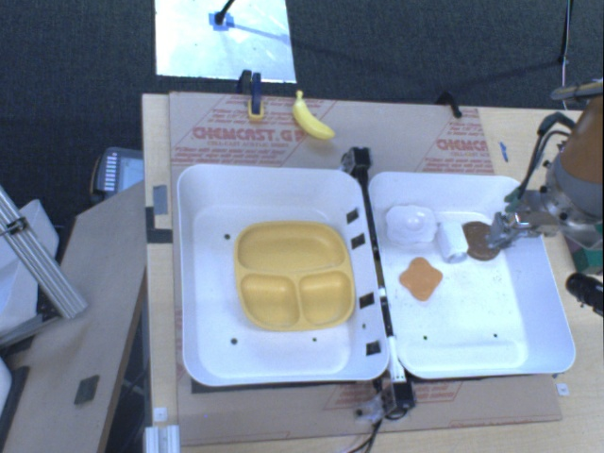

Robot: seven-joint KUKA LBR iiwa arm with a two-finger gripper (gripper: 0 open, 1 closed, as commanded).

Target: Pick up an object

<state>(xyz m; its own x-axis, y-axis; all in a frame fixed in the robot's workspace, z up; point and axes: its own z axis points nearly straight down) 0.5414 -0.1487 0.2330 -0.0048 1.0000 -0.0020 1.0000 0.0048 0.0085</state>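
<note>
The right bin holds several small items. An orange, cookie-like piece lies near its middle. A white rounded object sits at its far left, with a white cylinder beside it. A brown round object lies just right of the cylinder. My gripper reaches in from the right, low over the bin's far right part, and its tip is at the brown object's right edge. Whether it touches the brown object is unclear.
A yellow divided plate fills the middle of the left bin. A yellow banana and a yellow clamp lie on the bench behind the bins. A black divider runs between the bins.
</note>
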